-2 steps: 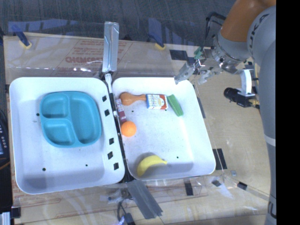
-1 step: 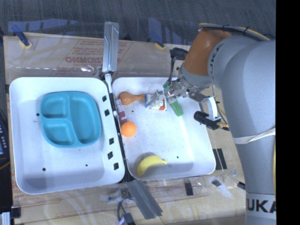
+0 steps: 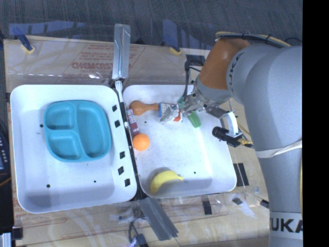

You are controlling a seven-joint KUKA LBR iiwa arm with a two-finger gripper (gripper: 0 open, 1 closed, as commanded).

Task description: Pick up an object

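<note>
- Grey carpet surrounds a bench carrying two shallow white bins; the arm (image 3: pixel 257 86) comes over the right bin (image 3: pixel 216 158) from the right.
- Well to the left of the claw (image 3: pixel 181 108), the left bin (image 3: pixel 25 138) holds a blue divided plate (image 3: pixel 77 129).
- Down and to the left of the claw, near the right bin's front wall, lies a yellow banana (image 3: pixel 165 179); it looks soft and curved, best pinched across its middle.
- Closer on the left sits an orange ball (image 3: pixel 141 142), probably light and prone to rolling.
- Just left lies a tan gourd-shaped toy (image 3: pixel 143 107); its narrow neck offers a hold.
- Touching the claw's right side is a small green piece (image 3: pixel 194 119).
- Whether the claw is spread or closed cannot be told; small white-and-orange clutter (image 3: pixel 172 116) lies right at its tip.
</note>
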